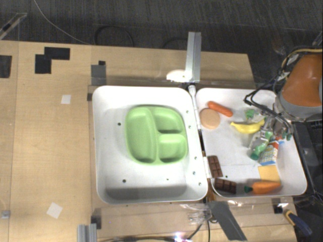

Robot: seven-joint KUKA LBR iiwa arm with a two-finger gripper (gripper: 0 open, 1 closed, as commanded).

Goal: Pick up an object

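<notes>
We can't really make out the gripper (pixel 275 133) fingers at 3 o'clock, cables and clutter hide them; the arm (pixel 303 84) gets cropped.

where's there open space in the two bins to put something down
Left bin: bare floor all around the green divided tray, widest below it. Right bin: an open patch mid-floor, between the round cookie, chocolate bars and cheese slice. Crowded on the right side, where the gripper sits among the banana and small packages.

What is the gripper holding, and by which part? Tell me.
Cannot be told: the gripper sits low over the green item and banana, its tips lost in clutter.
</notes>
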